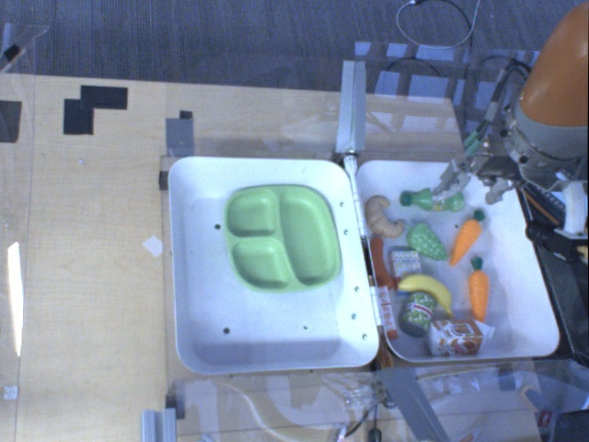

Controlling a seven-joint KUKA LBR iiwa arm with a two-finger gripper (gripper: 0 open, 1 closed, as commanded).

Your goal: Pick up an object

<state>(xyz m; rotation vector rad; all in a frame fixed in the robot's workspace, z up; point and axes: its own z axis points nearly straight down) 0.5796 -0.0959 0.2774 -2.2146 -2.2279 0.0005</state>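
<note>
A pale wood counter [83,274] with black patches near its far left edge meets blue-grey carpet [202,26] beyond, where a thin cable [442,12] loops on the floor. Two shallow white bins sit side by side on the counter. The left bin [198,325] holds a green divided tray [281,236] with three compartments, lying flat near its middle. The right bin [534,320] holds a jumble of toy food: a yellow banana [426,288], two orange carrots [466,238] [479,293] near the right wall, a green textured vegetable [426,241], a green bottle [433,201] lying on its side at the far end, a tan twisted piece [379,215], a small printed carton [456,339] and a small can [417,316] at the near edge. The grey arm with its orange band [557,72] reaches in from the right; its gripper [469,178] hangs over the bin's far end, just above the green bottle, fingers spread apart and holding nothing.
</note>
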